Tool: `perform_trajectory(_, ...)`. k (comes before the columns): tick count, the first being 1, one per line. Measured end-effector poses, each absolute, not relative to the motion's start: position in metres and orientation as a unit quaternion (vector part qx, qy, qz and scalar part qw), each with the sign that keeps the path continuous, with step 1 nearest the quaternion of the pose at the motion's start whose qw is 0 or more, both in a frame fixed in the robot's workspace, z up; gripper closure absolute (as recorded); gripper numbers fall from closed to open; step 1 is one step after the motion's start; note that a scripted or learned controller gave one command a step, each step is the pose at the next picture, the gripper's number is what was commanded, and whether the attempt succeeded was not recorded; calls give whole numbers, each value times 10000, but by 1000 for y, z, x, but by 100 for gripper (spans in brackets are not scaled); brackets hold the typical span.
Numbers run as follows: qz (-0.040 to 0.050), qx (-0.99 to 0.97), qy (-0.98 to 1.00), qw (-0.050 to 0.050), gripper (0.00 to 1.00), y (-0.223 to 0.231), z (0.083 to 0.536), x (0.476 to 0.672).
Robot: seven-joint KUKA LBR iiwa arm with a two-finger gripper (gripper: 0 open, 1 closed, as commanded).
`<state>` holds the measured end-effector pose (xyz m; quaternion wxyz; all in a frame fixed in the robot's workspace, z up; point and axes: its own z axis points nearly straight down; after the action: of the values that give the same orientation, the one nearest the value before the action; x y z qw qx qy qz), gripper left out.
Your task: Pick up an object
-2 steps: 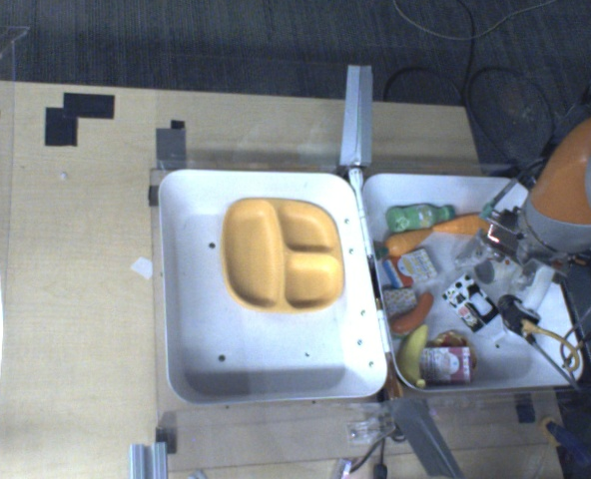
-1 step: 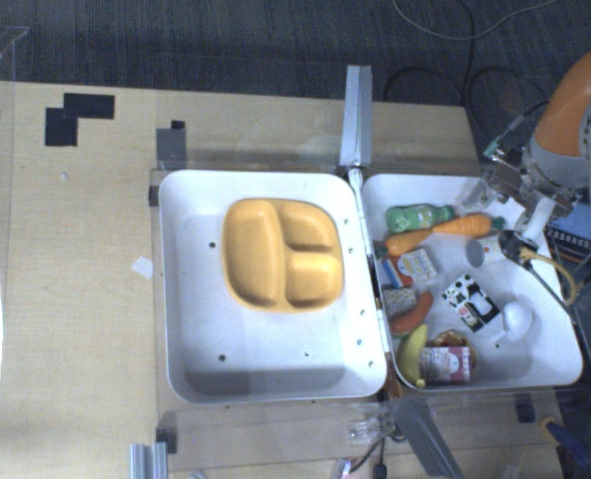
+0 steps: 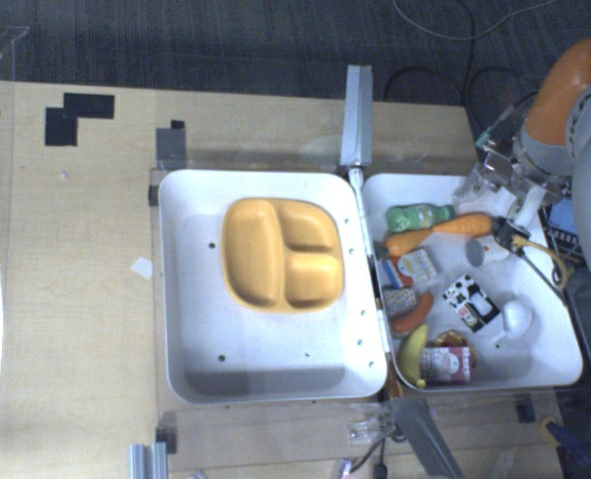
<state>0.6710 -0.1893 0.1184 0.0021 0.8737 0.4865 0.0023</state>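
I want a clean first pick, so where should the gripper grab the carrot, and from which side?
Grip the carrot at its thicker middle, coming straight down from above with the fingers across its width. It lies flat and long, left to right, near the far wall of the right bin. The green bottle sits close behind its left end, so staying toward the middle is probably safer.

Yellow divided tray [image 3: 281,254] in left bin [image 3: 181,297]; carrot [image 3: 441,232], banana [image 3: 411,351], bottle [image 3: 419,215] in right bin [image 3: 550,342].
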Motion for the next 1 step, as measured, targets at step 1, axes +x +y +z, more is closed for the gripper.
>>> perform_trajectory(1,26,8224,5690,26,0,-151,196,671)
